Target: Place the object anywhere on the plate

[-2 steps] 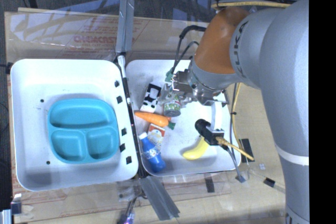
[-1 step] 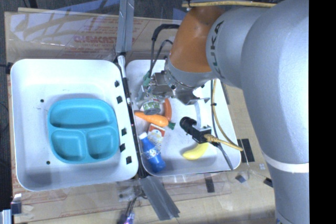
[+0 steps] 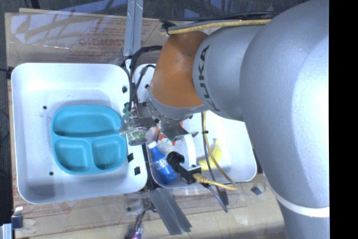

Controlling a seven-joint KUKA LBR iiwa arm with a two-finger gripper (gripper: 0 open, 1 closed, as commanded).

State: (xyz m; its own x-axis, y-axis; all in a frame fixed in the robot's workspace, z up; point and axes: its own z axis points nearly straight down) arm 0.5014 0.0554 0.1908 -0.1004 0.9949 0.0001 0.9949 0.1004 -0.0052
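Wooden bench (image 3: 56, 31) with two shallow white bins side by side, grey arm (image 3: 268, 92) reaching in from the right.

Left white bin (image 3: 28, 120) holds a light-blue three-compartment plastic plate (image 3: 88, 139). The arm's orange-banded wrist bends down over the right white bin (image 3: 243, 162), its gripper (image 3: 137, 126) at the divide between bins. A blue object (image 3: 162, 168) lies in the right bin just below the gripper, not visibly held; whether the fingers are apart or together cannot be told.

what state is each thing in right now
plate: blue, three compartments, nothing in them, flat in the left bin
blue object: in the right bin, partly hidden under the arm
yellow object: in the right bin
end effector: low over the divide between the bins
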